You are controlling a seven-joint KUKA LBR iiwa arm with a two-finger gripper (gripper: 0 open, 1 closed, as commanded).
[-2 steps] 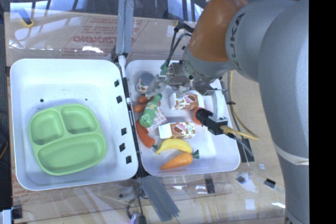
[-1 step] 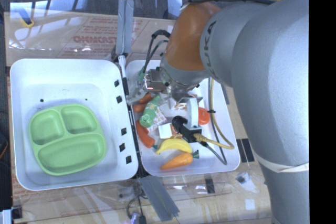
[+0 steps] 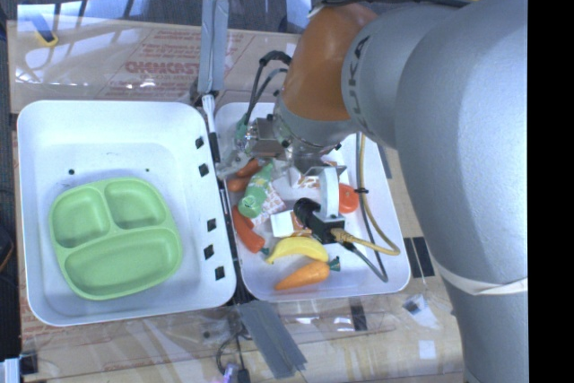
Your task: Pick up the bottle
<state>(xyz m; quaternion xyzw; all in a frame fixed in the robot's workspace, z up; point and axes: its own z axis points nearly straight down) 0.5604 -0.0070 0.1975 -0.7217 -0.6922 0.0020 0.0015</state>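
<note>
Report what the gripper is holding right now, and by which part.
Cannot be told. The gripper is low in the right bin, among the toy food beside the green bottle, but nothing visibly sits in its grasp.

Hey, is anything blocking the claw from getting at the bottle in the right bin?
Nothing visible separates them. The claw hangs directly over the clutter, right beside the green bottle. The bottle is crowded, though: a red pepper and a banana lie close against it, which may hamper a clean grip.

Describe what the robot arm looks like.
The arm is bulky, rounded and grey, with an orange band above the wrist. Black letters run along the grey shell beside that band. Black cables loop near the wrist, and a yellow cable trails lower down.
</note>
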